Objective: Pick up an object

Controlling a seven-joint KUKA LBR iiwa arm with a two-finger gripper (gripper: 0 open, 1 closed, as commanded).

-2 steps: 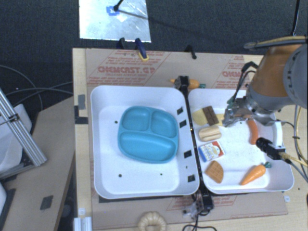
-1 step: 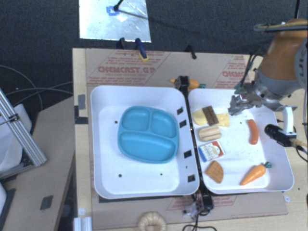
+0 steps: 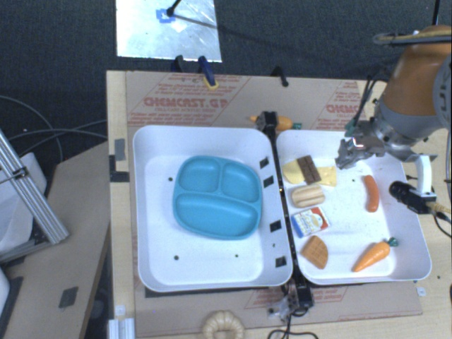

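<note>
1. Here's the gripper (image 3: pixel 346 155), hanging over the upper part of the right bin (image 3: pixel 409 221), near its top rim, with the grey arm (image 3: pixel 417 94) and its orange band reaching in from the right.
2. Whether the gripper is spread or closed is impossible to tell from this angle; nothing can be seen pinched in it.
3. Just to its left lies a brown chocolate bar (image 3: pixel 308 169), resting across a yellow cheese slice (image 3: pixel 321 174), both close to the gripper but apart from it.
4. Right below those sits a pale bread roll (image 3: pixel 308 195), lying sideways near the divider between the bins.
5. Under the roll, a small red, white and blue packet (image 3: pixel 310 222), tilted a little.
6. Further down, a tan waffle piece (image 3: pixel 315 251) near the bin's lower left corner.
7. Over to the right, an orange-red sausage (image 3: pixel 371 193) lies upright in the frame, below and to the right of the gripper.
8. Down in the lower right, a carrot (image 3: pixel 371 256) with a green top, lying at a slant.
9. Across the divider, the left bin (image 3: pixel 155 210) holds a blue sectioned plate (image 3: pixel 217 196), sitting flat around its middle.
10. Both bins rest on a cardboard sheet (image 3: pixel 191 97) on the bench.
</note>
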